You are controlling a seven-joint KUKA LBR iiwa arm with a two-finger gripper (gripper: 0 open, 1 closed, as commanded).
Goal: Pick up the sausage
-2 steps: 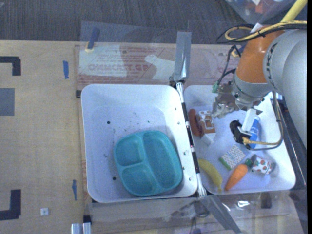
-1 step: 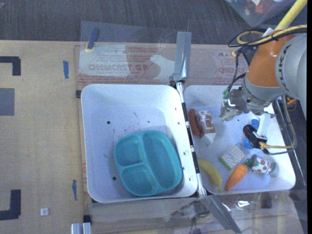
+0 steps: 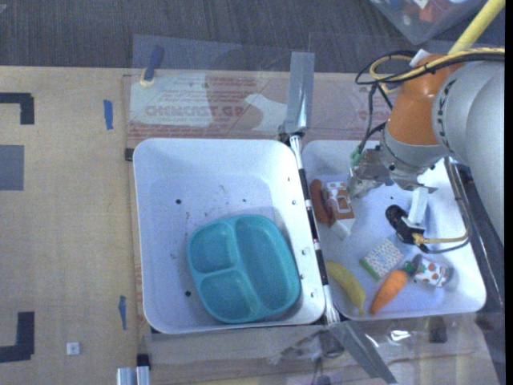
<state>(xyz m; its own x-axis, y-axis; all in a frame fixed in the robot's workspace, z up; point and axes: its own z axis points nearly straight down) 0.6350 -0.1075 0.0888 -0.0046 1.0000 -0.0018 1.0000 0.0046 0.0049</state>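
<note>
Sausage (image 3: 320, 201) in R bin by L wall, just L of jaws; jaw state unclear.

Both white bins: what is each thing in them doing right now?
Brown sausage: lying in right bin, by the divider.
Teal divided plate: flat in left bin.
Yellow banana: lying near front.
Orange carrot: lying tilted.
Gripper: above right bin, near sausage.
</note>
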